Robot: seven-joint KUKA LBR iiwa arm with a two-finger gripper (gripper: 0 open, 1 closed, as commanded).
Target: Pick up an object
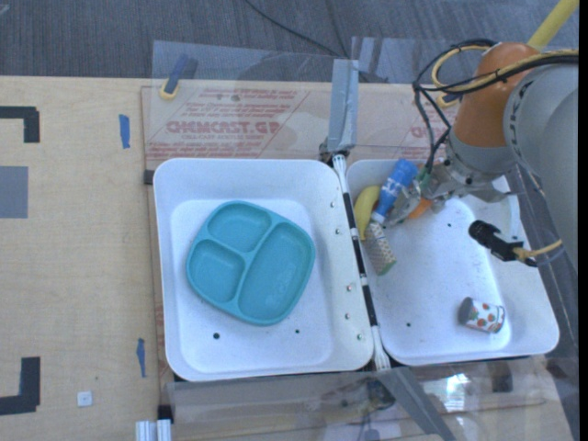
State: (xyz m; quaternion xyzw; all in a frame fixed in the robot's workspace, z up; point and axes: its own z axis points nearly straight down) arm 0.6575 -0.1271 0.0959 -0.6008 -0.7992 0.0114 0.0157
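Where the arm reaches into the far left corner of the right bin (pixel 432 306), the pincer (pixel 430 189) sits low among a cluster of things. A blue bottle (pixel 397 187) is just to its left, an orange piece (pixel 418 209) lies right against it, and a banana (pixel 367 206) is further left. Whether the pincer is open or closed I cannot tell (the wrist covers it). A spotted cup (pixel 483 315) lies well apart, near right. A teal plate (pixel 250 262) fills the left bin (pixel 179 196).

A robotics lab: KUKA arm (pixel 542 118) right of the white bins (pixel 184 343), tape marks (pixel 124 131) left, cable (pixel 276 18) on carpet (pixel 92 16) beyond
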